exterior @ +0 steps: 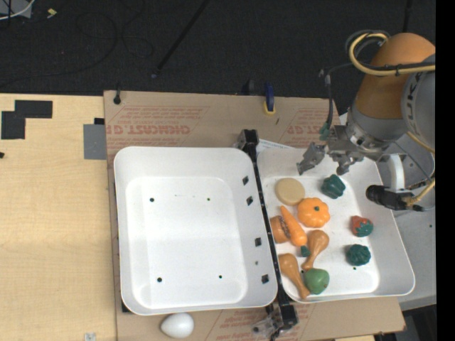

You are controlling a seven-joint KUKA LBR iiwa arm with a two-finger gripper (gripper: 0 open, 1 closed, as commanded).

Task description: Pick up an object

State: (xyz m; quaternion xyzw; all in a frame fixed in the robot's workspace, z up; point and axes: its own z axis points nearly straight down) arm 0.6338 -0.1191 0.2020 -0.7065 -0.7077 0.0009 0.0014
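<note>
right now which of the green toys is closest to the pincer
The dark green toy at the right bin's top, just below the pincer; the other green ones lie lower in the bin.

We find the grey arm (416, 112) entering from the right of the view, its orange band (395, 73) at the upper right above the wrist. The wrist points down and leftward. The gripper (328, 161) hangs with its two fingers (310, 159) spread apart, nothing between them.
</note>
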